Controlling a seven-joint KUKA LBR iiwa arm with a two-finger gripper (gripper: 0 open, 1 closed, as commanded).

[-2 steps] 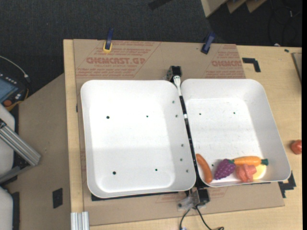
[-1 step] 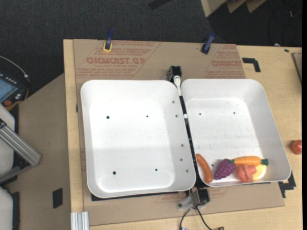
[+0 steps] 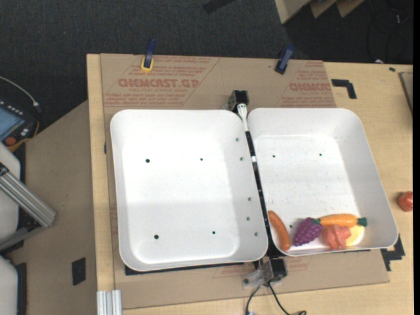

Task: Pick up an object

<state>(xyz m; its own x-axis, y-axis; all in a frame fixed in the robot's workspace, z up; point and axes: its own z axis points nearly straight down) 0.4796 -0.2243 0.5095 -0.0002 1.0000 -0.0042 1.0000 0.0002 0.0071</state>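
Toys crowd the lower right corner of the right bin [image 3: 308, 118]: an orange sausage [image 3: 279, 230] by the near-left wall, purple grapes [image 3: 306, 231] just beside it, then a carrot [image 3: 341, 220] with a green tip lying above a red piece [image 3: 335, 237]. The left bin [image 3: 131, 195] sits alongside on the table [image 3: 197, 77]. I cannot tell how my jaws stand.

Item 1. Control unit [image 3: 9, 122] at the left edge of the view, cut off by the frame: dark grey casing, blue lit screen, a small orange mark beside it. Whether it belongs to the arm cannot be told.
Item 2. Cable [image 3: 25, 92]: thin, black, arcing over the dark floor above the unit.
Item 3. Ribbed bar [image 3: 26, 197]: silver-grey metal, grooved lengthwise.
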